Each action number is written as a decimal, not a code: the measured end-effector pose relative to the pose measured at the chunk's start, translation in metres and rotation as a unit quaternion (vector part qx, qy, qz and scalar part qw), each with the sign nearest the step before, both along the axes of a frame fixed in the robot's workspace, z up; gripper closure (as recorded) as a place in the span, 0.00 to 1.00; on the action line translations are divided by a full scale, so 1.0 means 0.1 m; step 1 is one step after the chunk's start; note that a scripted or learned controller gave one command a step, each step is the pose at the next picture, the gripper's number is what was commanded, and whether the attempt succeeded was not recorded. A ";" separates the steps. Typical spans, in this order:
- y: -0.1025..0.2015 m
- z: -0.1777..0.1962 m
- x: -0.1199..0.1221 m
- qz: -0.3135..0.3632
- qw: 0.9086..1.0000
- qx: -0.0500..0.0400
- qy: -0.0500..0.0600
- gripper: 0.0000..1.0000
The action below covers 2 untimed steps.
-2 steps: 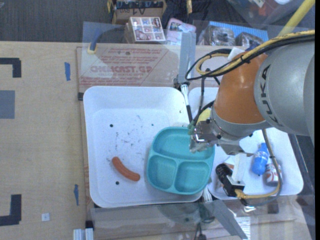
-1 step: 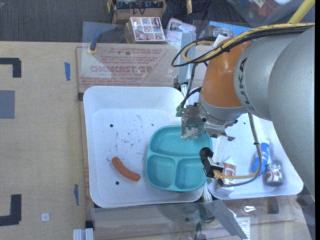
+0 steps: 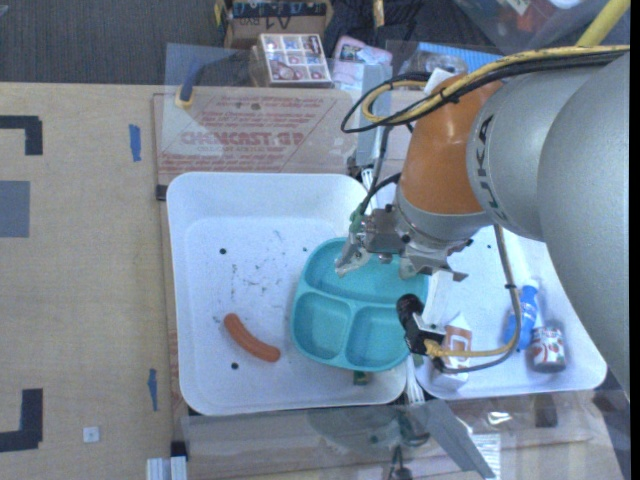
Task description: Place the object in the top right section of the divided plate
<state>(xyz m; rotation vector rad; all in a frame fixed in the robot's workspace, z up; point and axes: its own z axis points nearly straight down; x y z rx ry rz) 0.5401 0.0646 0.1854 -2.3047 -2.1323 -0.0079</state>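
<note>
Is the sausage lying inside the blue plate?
No, the sausage lies on the white floor of the left bin, left of the blue plate and apart from it.

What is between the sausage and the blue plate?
Nothing: in the camera view, bare white bin floor separates the sausage from the plate, a short gap.
</note>
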 end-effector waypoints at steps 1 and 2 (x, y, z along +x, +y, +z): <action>-0.02 0.09 0.00 0.000 1.000 -0.002 0.000 1.00; 0.01 0.09 0.00 0.001 1.000 0.000 0.001 0.00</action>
